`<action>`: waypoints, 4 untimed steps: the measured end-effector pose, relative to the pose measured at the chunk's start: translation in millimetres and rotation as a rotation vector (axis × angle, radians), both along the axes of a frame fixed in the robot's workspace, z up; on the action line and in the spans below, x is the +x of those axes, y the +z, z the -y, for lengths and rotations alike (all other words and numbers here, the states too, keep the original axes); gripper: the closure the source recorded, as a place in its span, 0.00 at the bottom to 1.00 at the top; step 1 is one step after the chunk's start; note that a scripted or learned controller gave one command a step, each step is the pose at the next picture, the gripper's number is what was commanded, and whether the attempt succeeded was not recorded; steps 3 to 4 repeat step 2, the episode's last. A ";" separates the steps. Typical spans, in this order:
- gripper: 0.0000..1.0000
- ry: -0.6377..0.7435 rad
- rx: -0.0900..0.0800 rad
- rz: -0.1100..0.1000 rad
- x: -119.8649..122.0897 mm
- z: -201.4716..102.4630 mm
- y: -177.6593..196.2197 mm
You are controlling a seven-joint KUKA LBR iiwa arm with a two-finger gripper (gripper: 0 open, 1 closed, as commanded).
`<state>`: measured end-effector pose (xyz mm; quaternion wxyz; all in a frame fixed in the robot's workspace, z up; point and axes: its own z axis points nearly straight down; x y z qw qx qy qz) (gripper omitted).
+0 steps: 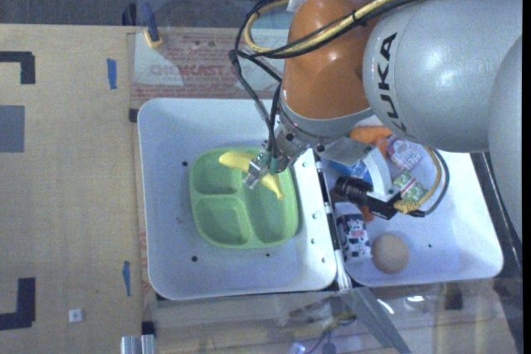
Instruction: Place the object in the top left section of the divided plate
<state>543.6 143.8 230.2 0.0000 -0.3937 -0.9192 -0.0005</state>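
A yellow banana (233, 158) lies across the upper part of the green divided plate (241, 220), which sits in the left white bin (166, 178). The banana's left end is over the plate's top left section, and its right end (275, 186) reaches toward the right rim. My gripper (257, 171) is low over the middle of the banana and hides that part of it. The big orange and grey wrist looms above it.
The right bin (465, 257) holds a tan egg-shaped ball (390, 252), a black-and-white toy (353, 235), a blue item (349, 171), an orange piece (370, 133) and small packets (406, 155). The bins' divider wall (325, 220) runs just right of the plate.
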 end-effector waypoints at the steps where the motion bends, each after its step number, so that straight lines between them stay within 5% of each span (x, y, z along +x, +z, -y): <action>1: 1.00 0.121 0.000 0.000 -44.7 59.3 -0.1; 2: 1.00 0.380 0.000 0.004 -35.0 9.4 -12.5; 4: 1.00 0.380 0.000 0.004 -35.0 9.4 -12.5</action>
